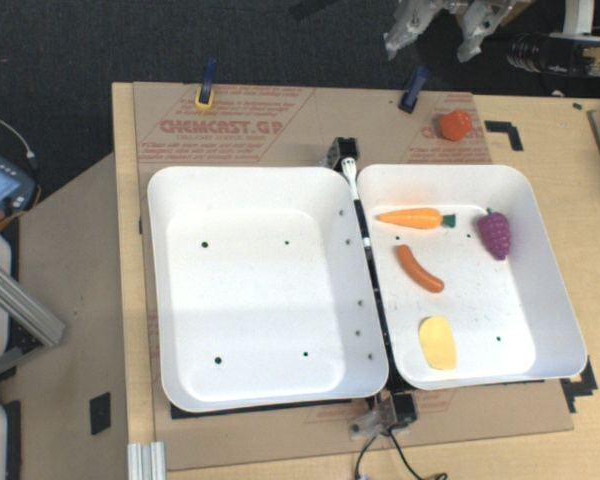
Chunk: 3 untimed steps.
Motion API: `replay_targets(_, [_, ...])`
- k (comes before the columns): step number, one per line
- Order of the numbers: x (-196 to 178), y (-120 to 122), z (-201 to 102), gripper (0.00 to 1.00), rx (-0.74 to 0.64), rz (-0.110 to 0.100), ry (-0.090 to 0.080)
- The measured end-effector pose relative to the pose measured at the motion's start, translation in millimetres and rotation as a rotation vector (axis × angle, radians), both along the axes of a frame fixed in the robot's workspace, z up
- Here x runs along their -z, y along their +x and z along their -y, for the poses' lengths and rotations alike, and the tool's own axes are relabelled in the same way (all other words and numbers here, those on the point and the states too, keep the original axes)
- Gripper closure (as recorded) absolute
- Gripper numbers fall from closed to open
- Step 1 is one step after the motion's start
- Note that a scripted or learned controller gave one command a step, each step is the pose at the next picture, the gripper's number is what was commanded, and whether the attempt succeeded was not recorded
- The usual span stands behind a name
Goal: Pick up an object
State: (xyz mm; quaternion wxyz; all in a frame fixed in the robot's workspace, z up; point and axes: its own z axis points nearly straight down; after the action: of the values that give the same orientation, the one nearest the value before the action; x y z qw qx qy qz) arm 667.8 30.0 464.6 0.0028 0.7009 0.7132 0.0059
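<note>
Two white bins sit side by side on the tabletop (280, 108), touching along their inner edges. The left bin (170, 268) shows only its bare floor with a few dark dots. The right bin (550, 298) holds four things, all apart from one another: a carrot (412, 218) lying flat toward 12 o'clock, its green tip pointing to 3 o'clock; a bunch of purple grapes (494, 234) toward 2 o'clock, near the carrot's tip; a sausage (420, 268) close to the bin's middle, slanted from 10 to 4 o'clock; and a yellow piece (438, 342) at 6 o'clock by the front wall. An orange-red thing (455, 125) lies on the tabletop outside the bins, just past the right bin's far rim at 12 o'clock. The claw (437, 28) hangs beyond the tabletop's far edge, well apart from both bins, its fingers spread with nothing between them.
</note>
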Motion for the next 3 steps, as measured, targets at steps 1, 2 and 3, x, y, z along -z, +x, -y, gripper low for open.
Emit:
replay_targets(1, [-20.3,-11.7,-101.0,0.00,0.009,-0.005,-0.002])
replay_targets(2, [12.4,-1.7,-178.1,0.00,0.010,-0.012,-0.003])
replay_targets(3, [-1.3,-1.2,-174.1,1.00,0.014,-0.005,-0.004])
